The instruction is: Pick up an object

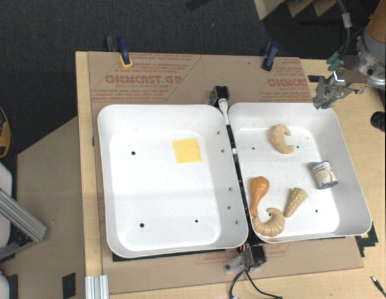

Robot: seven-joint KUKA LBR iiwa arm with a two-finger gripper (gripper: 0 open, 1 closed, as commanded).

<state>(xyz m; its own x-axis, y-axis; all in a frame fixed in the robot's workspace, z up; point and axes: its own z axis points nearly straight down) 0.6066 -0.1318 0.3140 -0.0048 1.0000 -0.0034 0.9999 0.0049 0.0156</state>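
Here the end effector (325,98) was seen at the upper right, poised over the far right corner of the right bin (342,143), at or just outside its rim. How far it was opened could not be told, since the tip was small and dark against the bench (86,167); nothing was seen held in it, and no object was touched by it.

No single object was named by the task, so the nearest candidates were weighed. The croissant-shaped pastry (281,138) lay nearest, down and to the left of the end effector in the view, toward the middle of the right bin, its curve opening to the right. The small can (323,174) was found lying on its side almost straight below the end effector in the view, near the right wall, its long axis running roughly up and down the picture with a slight tilt. Farther off, along the near edge, the cone (295,202), the orange gourd-like piece (259,192) and a second curled pastry (270,223) were grouped, the last two touching or very nearly so. A yellow square slice (187,150) lay alone in the left bin (111,167), well apart from the end effector.

A short travel inward and down was judged sufficient for either near object.
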